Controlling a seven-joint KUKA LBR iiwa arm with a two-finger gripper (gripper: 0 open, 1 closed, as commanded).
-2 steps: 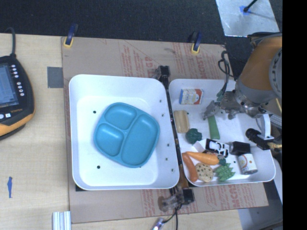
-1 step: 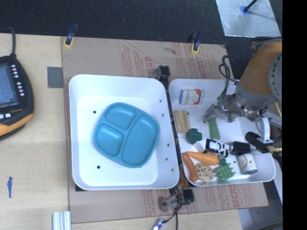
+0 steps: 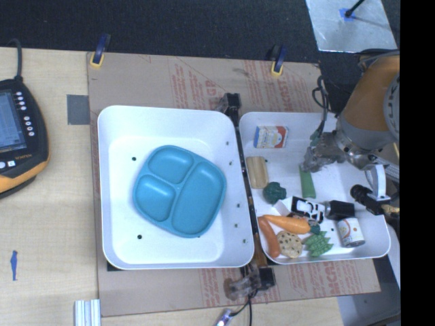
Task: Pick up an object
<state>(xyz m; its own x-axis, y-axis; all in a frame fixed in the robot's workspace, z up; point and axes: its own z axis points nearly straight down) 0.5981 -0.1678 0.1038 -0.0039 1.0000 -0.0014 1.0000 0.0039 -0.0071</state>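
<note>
- The grey arm with the orange band is reaching in from the right, and its gripper (image 3: 317,160) is sitting low over the upper right part of the right-hand shallow white bin (image 3: 380,250).
- The grey tip of the gripper is blurring into one mass at this slant, so I cannot tell whether it is spread or closed.
- Nothing is showing as held. No object is lifted clear of the bin floor, so I am judging the pick as not yet made.
- The nearest candidate is a slim green flat stick (image 3: 307,182). It is lying on the bin floor just below the gripper tip, its upper end at or under the tip. Contact cannot be told.
- Other objects are lying in the same bin:
  - a small white carton with blue and red print (image 3: 270,136), near the top left corner
  - a tan wooden block (image 3: 257,172), along the left wall
  - a dark green rounded lump (image 3: 274,193), just beside the block
  - a black-and-white patterned piece (image 3: 307,208), below the stick
  - an orange toy carrot (image 3: 289,223)
  - a round speckled biscuit (image 3: 289,244)
  - a green leafy toy (image 3: 318,243)
  - a small white-and-red can (image 3: 351,231)
- The left-hand white bin (image 3: 109,182) is holding a blue sectioned plastic plate (image 3: 178,190), well apart from the gripper.
- Both bins are resting on a brown cardboard sheet (image 3: 170,80) on the pale wooden counter (image 3: 47,236).
- Progress as I am judging it: the approach is looking done or nearly done. Closing on an object, most likely the green stick, and lifting it are both left to do.
</note>
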